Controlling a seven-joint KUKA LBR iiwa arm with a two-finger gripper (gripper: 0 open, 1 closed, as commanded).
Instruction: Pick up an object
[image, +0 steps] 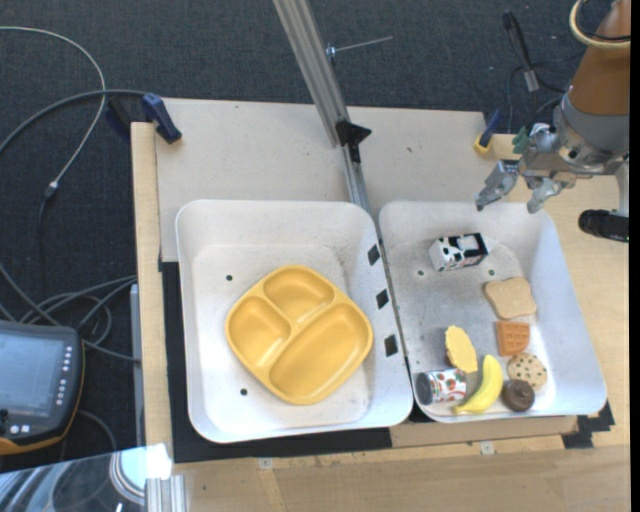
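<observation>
Your hand, fingers spread and grasping nothing, hangs over the right bin's far rim above the black-and-white toy cow; descending here, you risk striking that rim or nudging the cow aside.

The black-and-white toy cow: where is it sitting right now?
The toy cow lies in the upper part of the right bin, just above the bread slice and below the gripper, apart from both.
</observation>
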